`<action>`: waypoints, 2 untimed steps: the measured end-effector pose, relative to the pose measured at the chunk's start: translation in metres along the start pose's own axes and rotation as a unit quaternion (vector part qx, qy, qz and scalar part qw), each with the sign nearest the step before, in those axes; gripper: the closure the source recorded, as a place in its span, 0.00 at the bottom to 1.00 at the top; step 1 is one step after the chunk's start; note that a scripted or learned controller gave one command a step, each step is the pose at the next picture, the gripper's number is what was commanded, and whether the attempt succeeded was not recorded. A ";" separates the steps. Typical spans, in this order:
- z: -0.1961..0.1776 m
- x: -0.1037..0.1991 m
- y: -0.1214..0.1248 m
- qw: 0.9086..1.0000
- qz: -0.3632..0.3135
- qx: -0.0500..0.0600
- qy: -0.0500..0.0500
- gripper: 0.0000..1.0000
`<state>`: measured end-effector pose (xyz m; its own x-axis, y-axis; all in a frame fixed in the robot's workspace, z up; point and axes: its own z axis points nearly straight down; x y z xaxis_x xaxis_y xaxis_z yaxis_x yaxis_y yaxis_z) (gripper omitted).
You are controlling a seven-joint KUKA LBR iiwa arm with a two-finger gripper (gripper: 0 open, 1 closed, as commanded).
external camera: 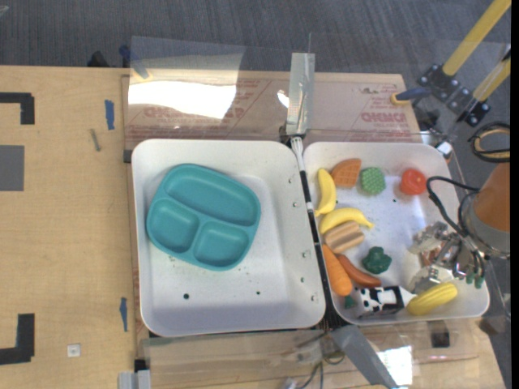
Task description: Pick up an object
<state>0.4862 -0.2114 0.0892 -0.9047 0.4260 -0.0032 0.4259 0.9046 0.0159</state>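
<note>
Right bin (422,156): left edge crowded by toy food (345,233); centre floor left open. Left bin (162,298): centre occupied by teal tray (203,215).

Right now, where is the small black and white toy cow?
In the camera view, the cow lies in the right bin, at its front edge, between the carrot and the yellow lemon-like toy.

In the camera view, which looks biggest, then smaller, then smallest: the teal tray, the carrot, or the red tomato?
1. Tray, biggest by far.
2. Carrot, long and thin.
3. Tomato, smallest.
The tomato sits a little farther from the camera, but the gaps are too big for that to change the order.
</note>
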 end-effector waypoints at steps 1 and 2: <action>-0.013 -0.005 -0.001 1.000 0.001 0.002 -0.010 1.00; -0.002 -0.024 0.048 0.991 0.130 0.007 -0.002 1.00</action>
<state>0.5285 -0.1778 0.0924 -0.7641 0.6451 -0.0042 0.6451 0.7641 0.0033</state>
